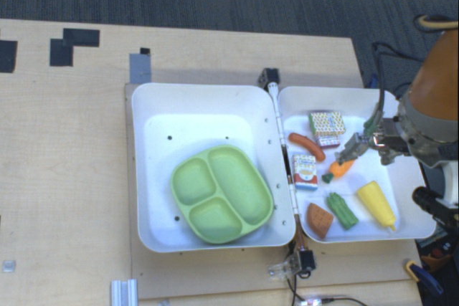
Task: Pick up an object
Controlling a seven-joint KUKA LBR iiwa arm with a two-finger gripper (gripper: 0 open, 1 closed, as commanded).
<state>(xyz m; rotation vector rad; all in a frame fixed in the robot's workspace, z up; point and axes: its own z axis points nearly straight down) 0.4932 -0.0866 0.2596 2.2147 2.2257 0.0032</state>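
Note:
The right bin (401,100) holds several small items. There is a checkered box (327,124), a red sausage (306,146), a small printed carton (305,172) and an orange carrot (341,168). Nearer the front lie a green cucumber (342,211), a yellow corn-like piece (377,205) and a brown wedge (319,220). My gripper (355,149) reaches in from the right and hangs low over the middle of this bin, its tip just above and right of the carrot. Nothing shows lifted in it.
The left bin (158,111) holds a green divided plate (221,193). A ridge (281,147) separates the two bins. The arm's body (430,111) covers the right bin's far right side. Cables and a clip (297,265) lie at the bench's front edge.

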